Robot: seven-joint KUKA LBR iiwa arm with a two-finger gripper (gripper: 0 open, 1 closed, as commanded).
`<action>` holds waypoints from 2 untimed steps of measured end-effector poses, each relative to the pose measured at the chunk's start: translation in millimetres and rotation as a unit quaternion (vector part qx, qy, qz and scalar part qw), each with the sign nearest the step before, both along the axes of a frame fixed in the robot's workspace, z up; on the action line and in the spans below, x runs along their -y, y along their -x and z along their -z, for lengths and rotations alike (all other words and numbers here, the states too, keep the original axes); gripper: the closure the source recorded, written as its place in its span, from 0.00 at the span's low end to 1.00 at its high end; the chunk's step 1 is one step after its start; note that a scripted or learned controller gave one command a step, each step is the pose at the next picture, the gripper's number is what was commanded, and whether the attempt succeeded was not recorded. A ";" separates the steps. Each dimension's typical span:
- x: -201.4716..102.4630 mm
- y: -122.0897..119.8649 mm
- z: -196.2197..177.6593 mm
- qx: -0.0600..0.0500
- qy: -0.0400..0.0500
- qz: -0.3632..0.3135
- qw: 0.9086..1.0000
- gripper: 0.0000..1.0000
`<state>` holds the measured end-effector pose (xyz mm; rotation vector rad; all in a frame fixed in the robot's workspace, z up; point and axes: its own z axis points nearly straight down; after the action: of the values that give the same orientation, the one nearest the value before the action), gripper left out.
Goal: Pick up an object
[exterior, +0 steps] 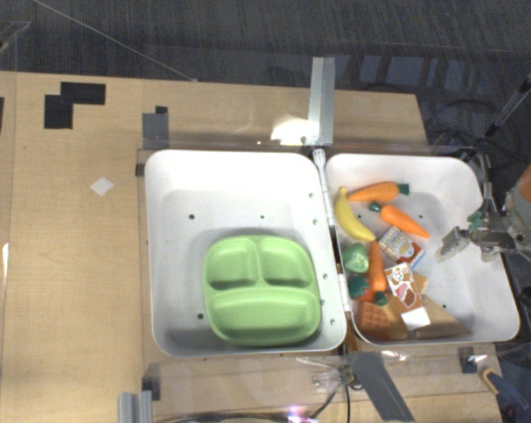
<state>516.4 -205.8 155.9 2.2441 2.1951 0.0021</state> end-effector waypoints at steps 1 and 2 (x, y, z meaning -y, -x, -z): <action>-2.7 -65.5 61.6 0.002 0.001 -0.070 0.998 0.00; -67.2 -108.3 65.4 0.006 0.001 -0.100 0.995 0.00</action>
<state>624.8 -138.6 90.5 2.0087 2.4009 0.0139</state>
